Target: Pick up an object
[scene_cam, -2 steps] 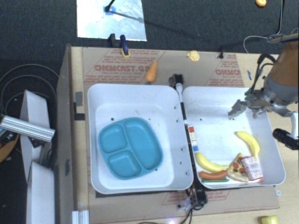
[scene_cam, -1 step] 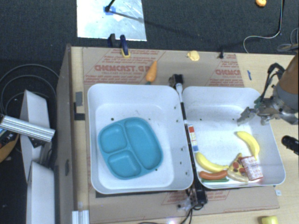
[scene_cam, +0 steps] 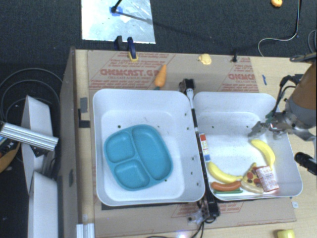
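My gripper [scene_cam: 267, 129] hangs over the right part of the right bin [scene_cam: 233, 108], open, with nothing between its fingers. Just below it lies a yellow banana [scene_cam: 265, 150]. Along the bin's front edge lie a second banana [scene_cam: 223, 173], a red sausage [scene_cam: 227, 186], a pizza slice [scene_cam: 249, 183] and a red-and-white packet [scene_cam: 266, 177]. A blue divided tray [scene_cam: 137, 156] rests in the left bin [scene_cam: 114, 103].
An orange carrot [scene_cam: 160, 77] and a small yellow piece [scene_cam: 205, 59] lie on the cardboard behind the bins. A black divider bar [scene_cam: 194, 128] runs between the bins. The back half of the right bin is bare white floor.
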`<state>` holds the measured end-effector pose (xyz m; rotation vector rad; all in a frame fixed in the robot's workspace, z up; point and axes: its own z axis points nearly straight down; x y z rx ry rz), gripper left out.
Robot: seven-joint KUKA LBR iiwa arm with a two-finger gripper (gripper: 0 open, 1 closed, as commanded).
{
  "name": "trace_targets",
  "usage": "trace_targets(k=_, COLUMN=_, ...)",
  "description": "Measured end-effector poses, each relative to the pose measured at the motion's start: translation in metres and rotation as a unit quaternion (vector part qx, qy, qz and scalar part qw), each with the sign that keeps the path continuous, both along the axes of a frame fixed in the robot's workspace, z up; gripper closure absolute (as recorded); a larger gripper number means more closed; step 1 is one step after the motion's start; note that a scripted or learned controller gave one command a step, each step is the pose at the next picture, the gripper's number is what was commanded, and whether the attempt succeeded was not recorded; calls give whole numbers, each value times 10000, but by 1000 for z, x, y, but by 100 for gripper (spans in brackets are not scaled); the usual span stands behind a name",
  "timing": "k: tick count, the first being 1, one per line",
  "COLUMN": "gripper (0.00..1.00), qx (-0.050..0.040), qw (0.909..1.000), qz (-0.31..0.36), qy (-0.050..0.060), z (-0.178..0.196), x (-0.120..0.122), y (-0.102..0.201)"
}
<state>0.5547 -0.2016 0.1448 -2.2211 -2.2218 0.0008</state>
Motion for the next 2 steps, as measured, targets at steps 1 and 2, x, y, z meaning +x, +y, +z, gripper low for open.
trace_targets(k=1, gripper=0, qx=3, qw=10000, qz=-6, qy=2, z=-63, x=-7, y=-5)
trace_targets(k=2, gripper=100, qx=-5, qw=10000, qz=7, qy=-26, z=-50, x=-5, y=-5)
